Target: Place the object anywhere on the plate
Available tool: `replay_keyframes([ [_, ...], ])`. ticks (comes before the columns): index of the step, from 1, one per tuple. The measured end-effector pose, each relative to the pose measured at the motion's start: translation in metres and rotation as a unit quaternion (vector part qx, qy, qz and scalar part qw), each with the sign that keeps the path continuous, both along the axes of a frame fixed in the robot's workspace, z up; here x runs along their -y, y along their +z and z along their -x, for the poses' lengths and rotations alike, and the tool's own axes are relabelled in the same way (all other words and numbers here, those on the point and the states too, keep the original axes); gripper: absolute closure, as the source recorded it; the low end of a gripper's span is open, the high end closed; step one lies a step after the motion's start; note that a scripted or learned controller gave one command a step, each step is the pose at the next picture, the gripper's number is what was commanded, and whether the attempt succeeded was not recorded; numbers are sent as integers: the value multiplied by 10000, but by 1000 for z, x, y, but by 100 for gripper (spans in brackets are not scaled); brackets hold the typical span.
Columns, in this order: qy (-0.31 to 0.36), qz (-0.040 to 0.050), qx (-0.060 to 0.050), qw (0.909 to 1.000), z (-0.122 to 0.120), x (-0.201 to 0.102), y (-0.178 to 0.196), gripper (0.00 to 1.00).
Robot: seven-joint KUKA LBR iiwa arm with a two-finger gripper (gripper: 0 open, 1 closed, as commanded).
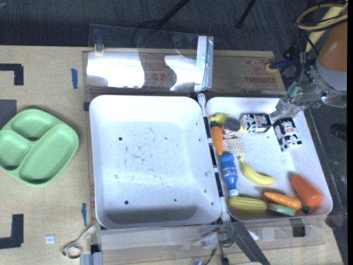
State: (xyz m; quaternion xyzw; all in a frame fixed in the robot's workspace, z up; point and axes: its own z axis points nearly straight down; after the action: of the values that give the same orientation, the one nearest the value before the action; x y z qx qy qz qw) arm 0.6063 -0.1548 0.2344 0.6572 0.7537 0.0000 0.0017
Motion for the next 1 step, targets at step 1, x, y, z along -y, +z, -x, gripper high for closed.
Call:
replay_keyframes([
  [1, 206, 2, 6, 9998, -44, 34, -49, 100],
])
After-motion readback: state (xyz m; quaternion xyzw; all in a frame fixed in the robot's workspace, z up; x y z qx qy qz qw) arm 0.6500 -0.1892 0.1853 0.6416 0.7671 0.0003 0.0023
